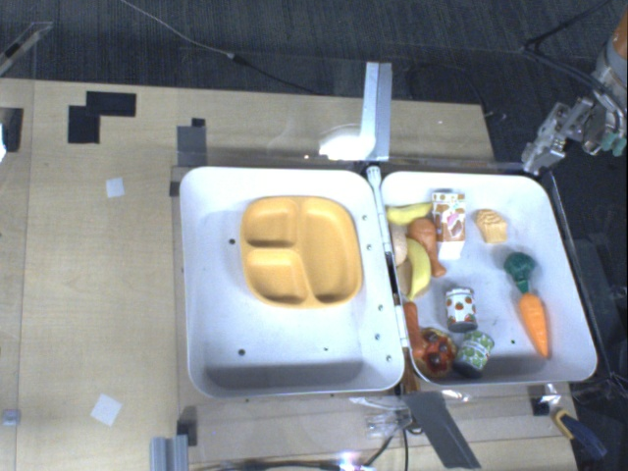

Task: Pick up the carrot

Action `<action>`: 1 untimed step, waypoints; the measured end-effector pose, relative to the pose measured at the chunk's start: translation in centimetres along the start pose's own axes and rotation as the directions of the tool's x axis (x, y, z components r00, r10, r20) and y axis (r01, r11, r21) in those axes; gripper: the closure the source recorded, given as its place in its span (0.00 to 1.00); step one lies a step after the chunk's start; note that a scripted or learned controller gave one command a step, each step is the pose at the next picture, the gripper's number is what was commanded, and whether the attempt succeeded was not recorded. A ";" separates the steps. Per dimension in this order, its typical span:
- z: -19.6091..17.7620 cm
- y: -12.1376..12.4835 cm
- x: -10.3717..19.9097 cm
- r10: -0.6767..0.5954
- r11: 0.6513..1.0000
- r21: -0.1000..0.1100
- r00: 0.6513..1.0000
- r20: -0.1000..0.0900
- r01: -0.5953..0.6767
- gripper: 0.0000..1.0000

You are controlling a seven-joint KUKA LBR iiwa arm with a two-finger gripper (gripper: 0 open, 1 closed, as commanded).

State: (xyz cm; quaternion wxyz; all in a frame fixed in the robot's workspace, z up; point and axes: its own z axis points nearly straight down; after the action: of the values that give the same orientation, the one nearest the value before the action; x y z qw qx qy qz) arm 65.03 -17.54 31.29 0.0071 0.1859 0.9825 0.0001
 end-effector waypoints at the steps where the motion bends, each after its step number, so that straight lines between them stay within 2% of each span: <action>1: 6.4 -5.4 5.0 -0.044 0.999 0.002 0.999 -0.008 0.044 1.00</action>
State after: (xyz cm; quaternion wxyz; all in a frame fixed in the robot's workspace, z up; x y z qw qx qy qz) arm 58.54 -20.74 24.82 0.0027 0.1640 0.9865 -0.0005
